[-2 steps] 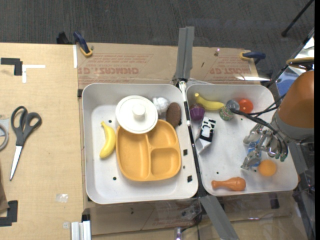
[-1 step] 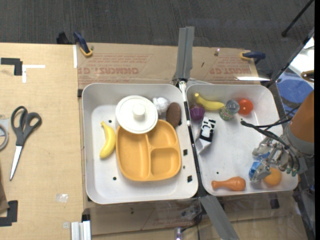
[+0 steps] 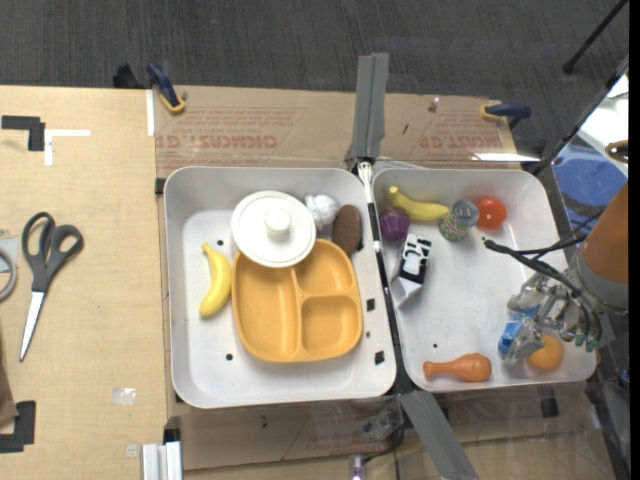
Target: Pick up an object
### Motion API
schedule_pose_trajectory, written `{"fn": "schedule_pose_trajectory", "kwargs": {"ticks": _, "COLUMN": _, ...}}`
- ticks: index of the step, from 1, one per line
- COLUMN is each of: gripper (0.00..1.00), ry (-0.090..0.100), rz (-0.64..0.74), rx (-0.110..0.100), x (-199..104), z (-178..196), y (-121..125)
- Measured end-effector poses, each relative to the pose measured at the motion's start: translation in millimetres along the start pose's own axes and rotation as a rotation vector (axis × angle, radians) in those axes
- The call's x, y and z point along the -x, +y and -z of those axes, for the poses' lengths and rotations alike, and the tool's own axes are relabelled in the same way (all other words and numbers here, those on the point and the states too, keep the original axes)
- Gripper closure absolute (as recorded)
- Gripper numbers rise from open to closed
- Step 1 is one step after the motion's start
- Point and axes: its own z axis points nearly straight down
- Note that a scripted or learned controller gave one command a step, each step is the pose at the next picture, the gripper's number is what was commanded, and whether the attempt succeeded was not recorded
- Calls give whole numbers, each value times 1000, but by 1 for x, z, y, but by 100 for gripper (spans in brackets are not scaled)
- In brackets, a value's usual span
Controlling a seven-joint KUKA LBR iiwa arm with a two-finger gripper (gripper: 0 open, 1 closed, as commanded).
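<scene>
Judging progress: reach made, grasp unconfirmed, lift not yet done.
Landmark: right bin (image 3: 470,183), white, shallow, smooth-walled.
Gripper (image 3: 540,323): low in right bin's near right corner, metal and cabled; spread of claw impossible to tell.
Likely target: small orange fruit (image 3: 546,356), round, matte, touching or just under gripper, beside a blue piece (image 3: 512,341).
Held or not: nothing clearly seen between fingers.
Chicken drumstick (image 3: 459,369): near edge of right bin, glossy orange-tan, club-shaped.
Far edge of right bin: yellow banana (image 3: 417,206), curved; red ball (image 3: 490,212); purple cup (image 3: 394,227).
Remaining: closing on one object, raising it clear of right bin.
</scene>
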Motion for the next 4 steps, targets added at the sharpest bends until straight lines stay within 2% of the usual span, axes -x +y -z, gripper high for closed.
{"fn": "schedule_pose_trajectory", "kwargs": {"ticks": 1, "gripper": 0, "ry": 1, "rz": -14, "rx": 0, "x": -6, "z": -1, "y": 13}}
{"fn": "schedule_pose_trajectory", "kwargs": {"ticks": 2, "gripper": 0, "ry": 0, "rz": -15, "rx": 0, "x": -4, "z": 0, "y": 9}}
{"fn": "schedule_pose_trajectory", "kwargs": {"ticks": 3, "gripper": 0, "ry": 0, "rz": 65, "rx": 0, "x": 2, "z": 0, "y": -4}}
{"fn": "schedule_pose_trajectory", "kwargs": {"ticks": 4, "gripper": 0, "ry": 3, "rz": 72, "rx": 1, "x": -18, "z": -1, "y": 42}}
